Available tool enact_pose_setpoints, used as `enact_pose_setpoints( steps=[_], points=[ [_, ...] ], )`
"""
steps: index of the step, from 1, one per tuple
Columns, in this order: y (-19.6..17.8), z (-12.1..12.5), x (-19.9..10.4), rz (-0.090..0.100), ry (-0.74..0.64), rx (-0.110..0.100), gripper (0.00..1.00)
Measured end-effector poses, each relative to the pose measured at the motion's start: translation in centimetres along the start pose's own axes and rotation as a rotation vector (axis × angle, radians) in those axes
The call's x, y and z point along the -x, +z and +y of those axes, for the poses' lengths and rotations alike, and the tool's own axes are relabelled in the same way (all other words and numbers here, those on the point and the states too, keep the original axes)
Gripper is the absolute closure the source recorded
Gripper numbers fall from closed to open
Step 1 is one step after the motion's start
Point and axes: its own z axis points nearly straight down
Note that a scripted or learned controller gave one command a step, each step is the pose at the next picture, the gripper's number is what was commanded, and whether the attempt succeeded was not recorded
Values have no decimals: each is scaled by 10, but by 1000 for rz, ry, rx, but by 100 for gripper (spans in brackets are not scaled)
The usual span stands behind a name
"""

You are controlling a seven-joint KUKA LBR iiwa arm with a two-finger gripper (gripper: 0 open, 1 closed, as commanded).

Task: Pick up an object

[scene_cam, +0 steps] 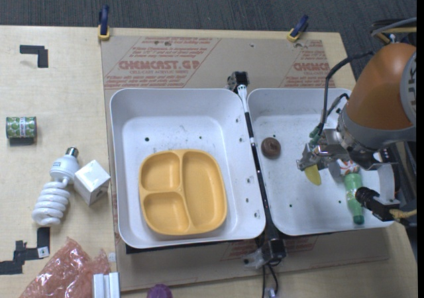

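In the right bin (285, 214), a small brown round object (269, 147) lies near the left wall. A yellow object (313, 175) lies mid-bin, directly under my gripper (313, 159), which hangs low over it and seems to touch its top. To its right, a green bottle-like object (354, 196) lies along the bin's right side, partly under the arm. The grey arm with its orange band (381, 88) covers the bin's upper right.
The left bin (126, 131) holds a yellow divided plate (182, 192). Outside the bins on the left are a spiral light bulb (54, 187), a white cube (91, 181), a small green can (20, 128) and a red mesh bag (63, 270).
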Motion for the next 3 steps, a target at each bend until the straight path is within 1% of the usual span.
enact_pose_setpoints(
  steps=[1,2,3],
  points=[
    [12,-16,15,0,1,0,100],
    [0,-22,8,0,0,2,100],
    [15,-24,10,1,1,-2,100]
  ],
)
